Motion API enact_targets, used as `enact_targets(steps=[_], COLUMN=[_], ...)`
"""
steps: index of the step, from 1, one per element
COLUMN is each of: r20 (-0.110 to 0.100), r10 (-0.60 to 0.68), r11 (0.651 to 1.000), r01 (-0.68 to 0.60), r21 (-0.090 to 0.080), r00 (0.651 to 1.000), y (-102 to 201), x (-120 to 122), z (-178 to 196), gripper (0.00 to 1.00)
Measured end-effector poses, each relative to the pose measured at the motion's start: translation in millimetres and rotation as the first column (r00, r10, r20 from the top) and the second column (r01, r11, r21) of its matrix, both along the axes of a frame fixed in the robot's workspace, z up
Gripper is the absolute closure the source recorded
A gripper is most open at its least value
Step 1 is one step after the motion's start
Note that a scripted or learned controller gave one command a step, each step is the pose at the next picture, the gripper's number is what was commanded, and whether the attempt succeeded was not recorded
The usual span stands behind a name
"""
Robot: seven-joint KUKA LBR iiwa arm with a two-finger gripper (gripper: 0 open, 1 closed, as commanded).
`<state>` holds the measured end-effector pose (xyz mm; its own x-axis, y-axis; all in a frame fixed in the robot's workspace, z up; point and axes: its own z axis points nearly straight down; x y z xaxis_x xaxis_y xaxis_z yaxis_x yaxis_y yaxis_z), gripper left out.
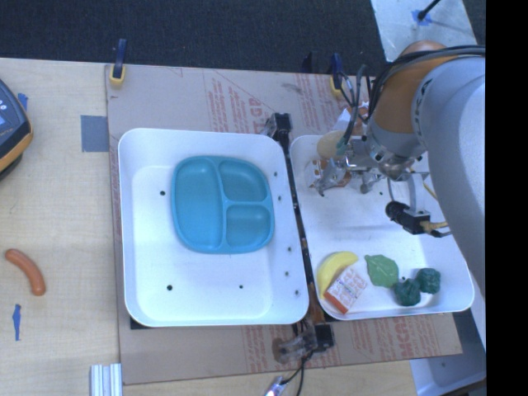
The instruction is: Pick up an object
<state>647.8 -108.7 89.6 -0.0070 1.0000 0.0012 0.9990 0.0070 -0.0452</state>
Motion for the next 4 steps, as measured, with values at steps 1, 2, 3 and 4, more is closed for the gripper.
enact_targets(steps=[1,2,3,4], r20=[0.007,0.010,0.010,0.010], r10=[-0.004,-0.002,-0.004,-0.003], r11=[1.000,1.000,1.000,1.000], r01=[0.004,0.002,0.004,0.003], r21=[-0.008,-0.006,-0.010,-0.007], r00=[1.000,1.000,1.000,1.000], y=[2.5,1.5,4.3,3.8], x=[1.3,2.4,2.2,2.4], z=[2.5,3.4,3.9,3.7], gripper=[0.00,0.00,0.00,0.00])
